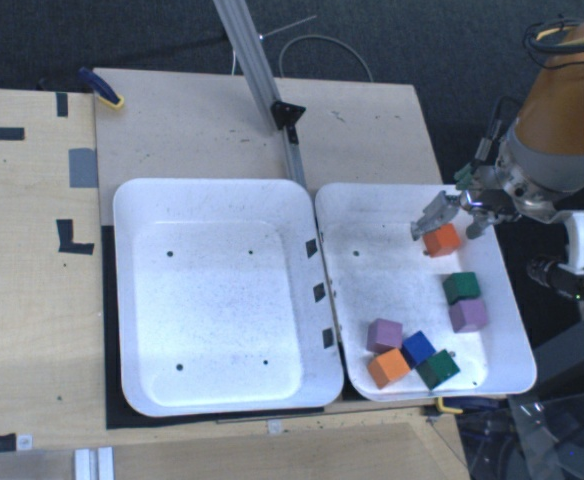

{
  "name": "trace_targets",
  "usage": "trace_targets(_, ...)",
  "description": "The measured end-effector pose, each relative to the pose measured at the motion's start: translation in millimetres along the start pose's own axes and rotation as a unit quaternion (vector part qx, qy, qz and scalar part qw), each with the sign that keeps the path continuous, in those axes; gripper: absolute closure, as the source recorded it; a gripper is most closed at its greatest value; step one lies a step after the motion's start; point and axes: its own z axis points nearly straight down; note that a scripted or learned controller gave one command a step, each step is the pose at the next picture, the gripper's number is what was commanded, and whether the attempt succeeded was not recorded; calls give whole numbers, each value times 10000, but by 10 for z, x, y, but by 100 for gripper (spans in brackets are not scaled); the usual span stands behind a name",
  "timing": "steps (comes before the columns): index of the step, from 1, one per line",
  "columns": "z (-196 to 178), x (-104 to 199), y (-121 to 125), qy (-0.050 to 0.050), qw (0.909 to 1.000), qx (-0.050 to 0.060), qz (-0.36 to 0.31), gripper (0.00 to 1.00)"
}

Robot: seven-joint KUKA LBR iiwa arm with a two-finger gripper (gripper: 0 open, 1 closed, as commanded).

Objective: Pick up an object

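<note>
I see the gripper (450, 218) over the right bin (372, 203) near its far right edge, fingers spread, with the orange block (442, 240) just beneath them. Whether they touch it I cannot tell; its top is partly hidden.

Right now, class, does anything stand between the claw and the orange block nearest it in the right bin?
Nothing visible does. The claw sits right at the orange cube-shaped block, with the green block and the other blocks lying nearer the front of the shallow white right bin.
</note>
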Motion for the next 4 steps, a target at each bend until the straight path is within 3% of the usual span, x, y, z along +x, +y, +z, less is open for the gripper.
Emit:
trace_targets(1,-1283,-202,-597,-16,10000,-47,14,0)
trace_targets(2,-2644,-247,-668,-17,10000,-50,0,0)
trace_targets(3,-2007,-31,-667,4,10000,25,-3,0)
trace_targets(4,-2398,-156,-421,-13,10000,-26,4,0)
